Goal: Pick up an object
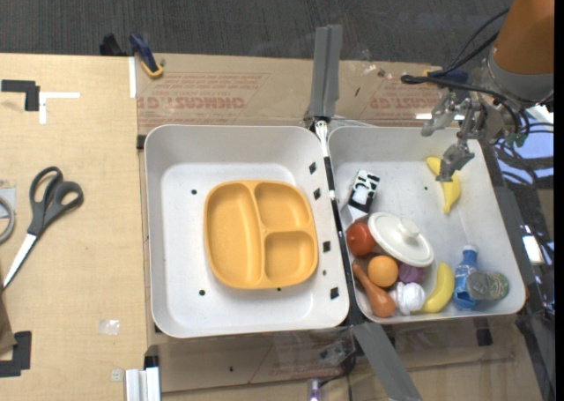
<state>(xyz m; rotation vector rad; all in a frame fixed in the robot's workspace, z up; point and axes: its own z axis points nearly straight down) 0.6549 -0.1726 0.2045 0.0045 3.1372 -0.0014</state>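
In the right-hand bin (414, 139), near its far right corner, the end effector (456, 161) hangs low over a small yellow banana-shaped toy (448, 188). Its grey fingertips sit right at the upper end of that toy, either touching it or just above it; whether they are spread or pinched together cannot be told from this angle, and the toy is not clearly held between them. The toy lies on the bin floor, pointing down and slightly left, well apart from the heap of other things.

That heap fills the near part of the same bin: a white lid with a knob (401, 238), a red ball (359, 237) at its left, an orange ball (382, 270), a brown piece (374, 296) below it, a second yellow banana (440, 288), a blue bottle (464, 269) and a greyish round thing (487, 285) in the near right corner. A small black-and-white block (363, 190) lies alone near the left wall.

The left bin (167, 214) holds a yellow divided plate (261, 233). On the table (79, 302) to the left lie scissors (40, 214).
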